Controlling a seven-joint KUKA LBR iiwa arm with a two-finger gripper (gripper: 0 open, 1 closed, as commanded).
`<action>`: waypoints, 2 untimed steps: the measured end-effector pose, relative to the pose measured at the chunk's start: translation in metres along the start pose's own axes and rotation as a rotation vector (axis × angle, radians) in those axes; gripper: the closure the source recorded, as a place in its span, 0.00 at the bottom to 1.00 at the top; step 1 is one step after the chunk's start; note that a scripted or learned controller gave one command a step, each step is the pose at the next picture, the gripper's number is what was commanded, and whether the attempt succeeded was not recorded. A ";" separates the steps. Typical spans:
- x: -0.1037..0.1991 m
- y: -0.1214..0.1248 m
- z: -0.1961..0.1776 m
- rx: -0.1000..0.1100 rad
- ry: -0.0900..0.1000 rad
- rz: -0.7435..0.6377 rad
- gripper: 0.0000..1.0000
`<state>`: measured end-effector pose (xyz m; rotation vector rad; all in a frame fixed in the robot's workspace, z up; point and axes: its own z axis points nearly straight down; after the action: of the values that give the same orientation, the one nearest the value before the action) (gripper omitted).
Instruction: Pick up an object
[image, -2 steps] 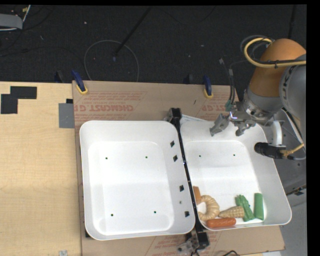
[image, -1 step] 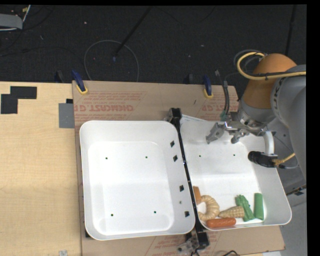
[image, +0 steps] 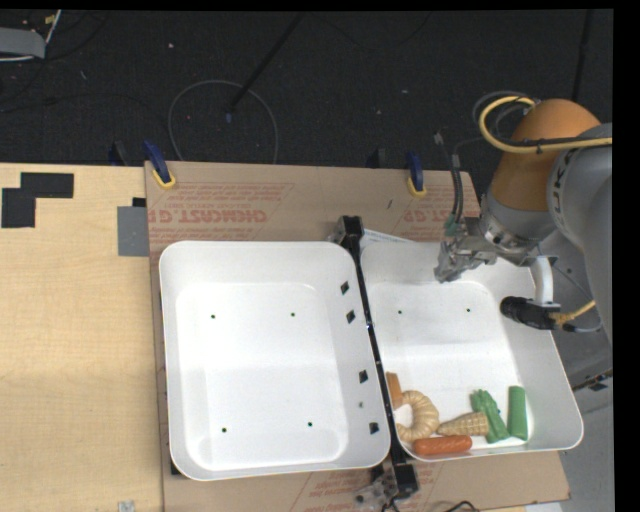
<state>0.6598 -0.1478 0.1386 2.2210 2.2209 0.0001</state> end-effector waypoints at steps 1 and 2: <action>-0.003 0.004 -0.043 -0.003 0.000 0.001 1.00; -0.007 0.003 -0.086 -0.003 0.000 0.001 1.00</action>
<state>0.6627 -0.1543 0.2243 2.2210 2.2181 0.0027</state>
